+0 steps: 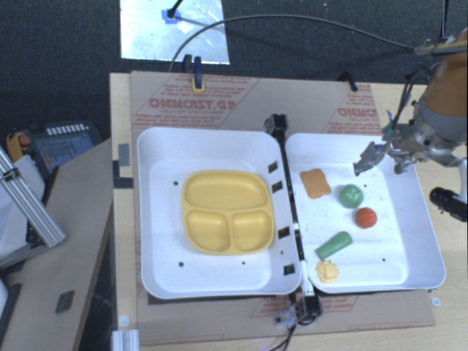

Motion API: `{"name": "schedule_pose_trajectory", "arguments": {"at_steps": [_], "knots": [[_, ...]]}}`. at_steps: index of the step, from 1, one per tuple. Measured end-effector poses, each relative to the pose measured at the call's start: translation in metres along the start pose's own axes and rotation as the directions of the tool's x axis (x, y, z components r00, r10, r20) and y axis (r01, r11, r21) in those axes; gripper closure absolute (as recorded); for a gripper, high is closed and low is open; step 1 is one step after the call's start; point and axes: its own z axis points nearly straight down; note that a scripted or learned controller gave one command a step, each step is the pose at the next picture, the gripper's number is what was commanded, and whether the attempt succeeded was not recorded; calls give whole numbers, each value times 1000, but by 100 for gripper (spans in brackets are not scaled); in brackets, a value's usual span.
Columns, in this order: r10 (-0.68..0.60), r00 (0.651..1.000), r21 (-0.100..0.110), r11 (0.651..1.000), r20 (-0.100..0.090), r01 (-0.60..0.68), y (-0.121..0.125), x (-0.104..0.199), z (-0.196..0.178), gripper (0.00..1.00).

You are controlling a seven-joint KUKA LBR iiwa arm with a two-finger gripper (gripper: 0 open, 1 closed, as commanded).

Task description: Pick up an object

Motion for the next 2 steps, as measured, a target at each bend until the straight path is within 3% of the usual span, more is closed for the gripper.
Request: {"name": "schedule_pose_trajectory", "arguments": {"at_steps": [1, 2], "knots": [[-2, 1000, -11, 1000, 2, 2, 2, 0, -6, 0], [-1, 1000, -8, 1000, 1, 1, 3, 6, 55, 0]]}}
